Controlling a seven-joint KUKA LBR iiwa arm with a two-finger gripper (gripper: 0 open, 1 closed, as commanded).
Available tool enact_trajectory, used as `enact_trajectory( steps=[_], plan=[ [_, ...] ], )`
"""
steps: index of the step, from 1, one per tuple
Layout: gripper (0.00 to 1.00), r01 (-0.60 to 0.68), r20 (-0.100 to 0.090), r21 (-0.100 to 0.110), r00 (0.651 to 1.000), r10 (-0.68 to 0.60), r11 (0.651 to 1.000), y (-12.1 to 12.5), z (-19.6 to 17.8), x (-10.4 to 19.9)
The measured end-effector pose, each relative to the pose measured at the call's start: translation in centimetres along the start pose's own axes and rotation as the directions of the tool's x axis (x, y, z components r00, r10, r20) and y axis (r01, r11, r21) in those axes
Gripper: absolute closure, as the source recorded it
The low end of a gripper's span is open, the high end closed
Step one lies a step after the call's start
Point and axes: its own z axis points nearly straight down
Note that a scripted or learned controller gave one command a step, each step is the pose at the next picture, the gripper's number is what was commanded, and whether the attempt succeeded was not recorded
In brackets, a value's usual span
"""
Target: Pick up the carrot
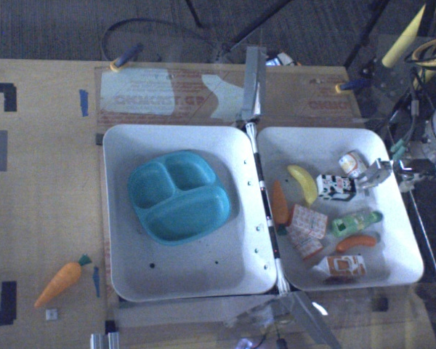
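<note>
While the pincer (378, 171) hovers right, the carrot (278, 203) lies leftward, apart.

Two bins sit side by side: the left bin (123, 267) holds a divided plate (179, 195). The right bin (403, 257) holds a banana (304, 183), milk carton (337, 187), bottle (355, 222) and small packets. A carrot (58, 282) lies on the bench (36, 195), left of both bins.

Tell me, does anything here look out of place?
Yes. A toy carrot lies on the bare bench, outside both bins, near the lower left corner of the left bin. The other small items sit in the right bin, and the gripper is over there too.
</note>
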Motion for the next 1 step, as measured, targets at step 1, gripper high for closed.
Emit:
enact_trajectory(
  steps=[1],
  plan=[
    [0.0,0.046,0.001,-0.002,0.999,-0.046,0.999,5.45,-6.11,2.69]
  ],
)
